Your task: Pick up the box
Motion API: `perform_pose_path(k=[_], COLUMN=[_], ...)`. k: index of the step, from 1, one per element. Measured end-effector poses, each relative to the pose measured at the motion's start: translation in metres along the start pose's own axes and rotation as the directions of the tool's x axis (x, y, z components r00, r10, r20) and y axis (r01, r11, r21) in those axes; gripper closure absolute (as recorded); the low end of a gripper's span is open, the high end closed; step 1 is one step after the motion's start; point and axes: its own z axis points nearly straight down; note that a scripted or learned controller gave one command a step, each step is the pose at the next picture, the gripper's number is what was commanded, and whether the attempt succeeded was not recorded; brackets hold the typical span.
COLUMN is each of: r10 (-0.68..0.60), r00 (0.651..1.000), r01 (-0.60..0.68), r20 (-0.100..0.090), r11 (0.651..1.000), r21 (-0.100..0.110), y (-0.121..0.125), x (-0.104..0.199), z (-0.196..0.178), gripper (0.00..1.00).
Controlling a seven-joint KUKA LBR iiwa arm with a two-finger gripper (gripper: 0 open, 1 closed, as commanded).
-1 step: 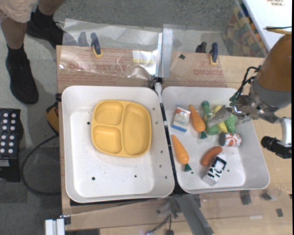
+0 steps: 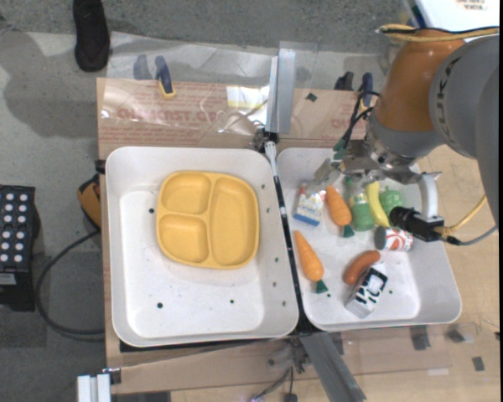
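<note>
A small white box (image 2: 310,206) with blue and red print lies at the left side of the right bin (image 2: 436,308), near the divider. My gripper (image 2: 345,170) hangs over the back of that bin, just above and to the right of the box and over the upper carrot (image 2: 338,206). Nothing shows in its grasp. A black and white boxy pack (image 2: 367,290) rests near the bin's front edge.
The right bin also holds a second carrot (image 2: 308,258), a green bottle (image 2: 362,213), a yellow banana (image 2: 375,199), a red and white can (image 2: 396,239) and a sausage (image 2: 360,266). The left bin (image 2: 134,291) carries a yellow divided plate (image 2: 208,219).
</note>
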Motion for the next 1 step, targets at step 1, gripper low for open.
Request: perform_pose_path(k=[1], r10=[-0.162], r00=[0.987], r01=[0.162], r20=[0.003], r11=[0.987], r21=[-0.003], y=[0.0341], x=[-0.0135], z=[0.0986], gripper=[0.0])
